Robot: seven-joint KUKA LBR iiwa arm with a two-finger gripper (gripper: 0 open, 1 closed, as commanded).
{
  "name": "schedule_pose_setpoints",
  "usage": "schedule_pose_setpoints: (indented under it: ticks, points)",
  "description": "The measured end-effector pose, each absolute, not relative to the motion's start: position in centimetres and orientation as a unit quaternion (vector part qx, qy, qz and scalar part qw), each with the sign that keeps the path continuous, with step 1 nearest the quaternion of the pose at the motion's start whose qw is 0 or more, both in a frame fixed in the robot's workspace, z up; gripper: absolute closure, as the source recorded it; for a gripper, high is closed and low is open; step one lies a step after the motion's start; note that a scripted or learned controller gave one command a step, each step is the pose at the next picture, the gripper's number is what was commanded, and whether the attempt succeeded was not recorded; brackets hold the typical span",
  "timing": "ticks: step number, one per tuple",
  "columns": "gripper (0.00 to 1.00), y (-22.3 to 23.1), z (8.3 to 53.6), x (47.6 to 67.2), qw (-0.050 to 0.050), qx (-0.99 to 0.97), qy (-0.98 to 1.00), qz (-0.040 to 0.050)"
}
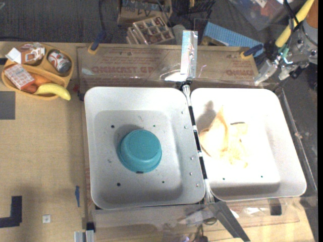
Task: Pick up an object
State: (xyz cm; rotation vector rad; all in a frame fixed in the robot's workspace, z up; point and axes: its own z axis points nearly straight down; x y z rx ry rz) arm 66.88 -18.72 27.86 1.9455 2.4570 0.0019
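Teal bowl [141, 150]: upside down in the left bin [101, 105], about the middle of its floor, alone there.
Pale cloth [222, 137]: crumpled, yellowish-white, in the right bin [287, 150], toward that bin's left wall and close to the divider between the bins.
Gripper [267, 70]: at the upper right, outside the bins, above the right bin's far corner; nothing visible between its fingers; whether they are apart or together cannot be told.
Yellow tray [12, 82]: on the bench at far left, holding a banana [53, 90] and small packets.
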Motion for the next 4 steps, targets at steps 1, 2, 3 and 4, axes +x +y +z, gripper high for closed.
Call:
schedule_pose_setpoints:
  ticks: [1, 2, 3, 4]
  points:
    - [0.00, -14.1, 8.9, 66.8, 0.002, 0.599, 0.801, 0.0006]
    - [0.00, -10.9, 8.8, 62.5, 0.002, 0.578, 0.816, 0.0017]
    - [0.00, -11.3, 12.8, 64.2, 0.002, 0.610, 0.792, 0.0009]
    - [0.00, -16.8, 8.9, 61.0, 0.003, 0.610, 0.792, 0.0016]
